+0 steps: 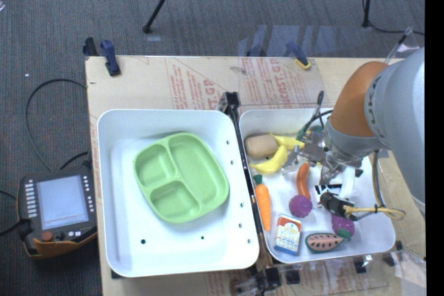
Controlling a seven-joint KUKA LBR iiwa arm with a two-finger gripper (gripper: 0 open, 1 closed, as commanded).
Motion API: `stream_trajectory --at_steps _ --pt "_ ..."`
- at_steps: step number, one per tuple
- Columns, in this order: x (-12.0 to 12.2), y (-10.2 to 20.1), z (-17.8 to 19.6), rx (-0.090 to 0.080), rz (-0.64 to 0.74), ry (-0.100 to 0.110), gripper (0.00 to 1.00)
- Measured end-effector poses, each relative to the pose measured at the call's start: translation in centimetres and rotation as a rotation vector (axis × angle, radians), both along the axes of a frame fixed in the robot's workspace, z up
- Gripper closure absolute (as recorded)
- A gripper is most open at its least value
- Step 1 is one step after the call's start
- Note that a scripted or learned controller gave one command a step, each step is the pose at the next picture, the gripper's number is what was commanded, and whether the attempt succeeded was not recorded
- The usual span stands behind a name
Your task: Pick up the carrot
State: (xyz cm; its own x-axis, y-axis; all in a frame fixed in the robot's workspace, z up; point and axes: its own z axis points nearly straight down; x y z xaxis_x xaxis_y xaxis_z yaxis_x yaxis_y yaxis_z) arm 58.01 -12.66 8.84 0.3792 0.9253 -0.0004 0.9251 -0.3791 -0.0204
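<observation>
The carrot (263, 204), orange with a green top, lies lengthwise along the left wall of the right bin (385, 236). My gripper (322, 180) hangs over the middle of that bin, below the arm's orange band (354, 111). It sits to the right of the carrot, apart from it, close to a small red-orange pepper (302, 179). Nothing is visibly held.
Sharing the right bin are a tan potato (261, 145), a yellow banana (276, 157), a purple ball (300, 205), a purple fruit (343, 225), a watermelon slice (324, 242) and a small carton (287, 235). The left bin (111, 218) holds a green divided plate (180, 177).
</observation>
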Motion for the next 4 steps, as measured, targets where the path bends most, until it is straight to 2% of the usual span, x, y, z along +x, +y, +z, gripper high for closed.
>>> stream_trajectory --at_steps 1,2,3,4 --pt "3.6 -5.1 -0.5 -0.004 0.125 -0.012 0.00" --pt "1.1 1.8 4.8 -0.001 0.133 -0.015 0.00" --pt "1.9 -3.6 -0.5 -0.002 0.093 -0.011 0.00" --pt "-4.4 2.5 10.1 -0.003 -0.002 -0.015 0.00"
